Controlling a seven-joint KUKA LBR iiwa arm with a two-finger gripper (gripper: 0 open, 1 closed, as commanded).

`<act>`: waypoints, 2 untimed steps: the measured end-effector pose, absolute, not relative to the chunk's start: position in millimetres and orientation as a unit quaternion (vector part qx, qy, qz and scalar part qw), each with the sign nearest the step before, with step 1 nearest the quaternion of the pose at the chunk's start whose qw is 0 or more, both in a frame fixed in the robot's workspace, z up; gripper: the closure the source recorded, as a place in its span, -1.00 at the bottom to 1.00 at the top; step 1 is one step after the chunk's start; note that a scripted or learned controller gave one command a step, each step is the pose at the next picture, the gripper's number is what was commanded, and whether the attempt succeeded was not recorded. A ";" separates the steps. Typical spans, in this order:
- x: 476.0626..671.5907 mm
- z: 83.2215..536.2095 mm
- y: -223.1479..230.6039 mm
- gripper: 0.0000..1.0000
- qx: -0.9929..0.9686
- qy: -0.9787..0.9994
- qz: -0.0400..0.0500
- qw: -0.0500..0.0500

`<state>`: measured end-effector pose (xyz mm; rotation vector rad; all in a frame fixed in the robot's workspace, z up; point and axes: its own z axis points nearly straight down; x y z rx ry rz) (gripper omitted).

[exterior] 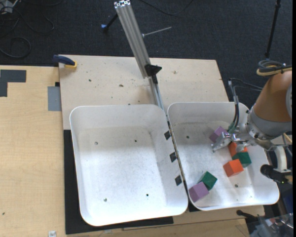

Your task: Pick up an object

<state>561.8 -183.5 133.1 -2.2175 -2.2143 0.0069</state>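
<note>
My gripper [223, 142] is low in the right bin [202, 113], reaching in from the right. A purple block [217, 133] lies right at its tip, on the far-left side; I cannot tell whether they touch. Partly hidden under the gripper is a red-orange block [233, 149]. Just right of that sits a green block [244, 158], with an orange block [233, 167] in front of it. Near the bin's front-left corner lie another green block [208, 179] and another purple block [198, 191], side by side.
The left bin [89, 117] adjoins the right one along a shared rim carrying black clips [173, 156]. A slanted aluminium bar [134, 38] rises behind the bins. The arm's orange band [278, 95] is over the right bin's right edge.
</note>
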 end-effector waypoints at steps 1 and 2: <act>569.2 119.9 -181.7 -1.00 -0.707 -0.707 -0.006 -0.006; 569.3 128.9 -182.5 1.00 -0.709 -0.705 -0.007 -0.006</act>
